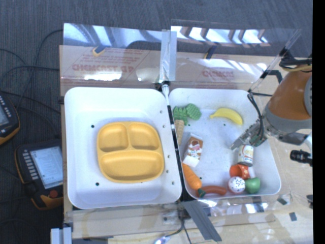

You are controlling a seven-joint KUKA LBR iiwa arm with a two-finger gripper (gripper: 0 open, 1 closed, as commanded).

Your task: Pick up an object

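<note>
The right bin (213,98) holds a yellow banana (227,115), a green broccoli (186,112), a small red-and-white carton (193,151), an orange carrot (190,176), a red sausage (213,190), a small bottle (246,155), a red tomato (237,170), a white ball (236,185) and a green apple (253,185). My gripper (249,137) hangs low at the bin's right side, just above the small bottle. Its grey fingers point down and left toward the bin floor.
The left bin (81,111) carries a yellow divided tray (130,151). Clear plastic walls stand behind both bins. The arm's orange band (289,95) sits over the right bin's right rim. Cables and handheld devices lie on the floor at far left.
</note>
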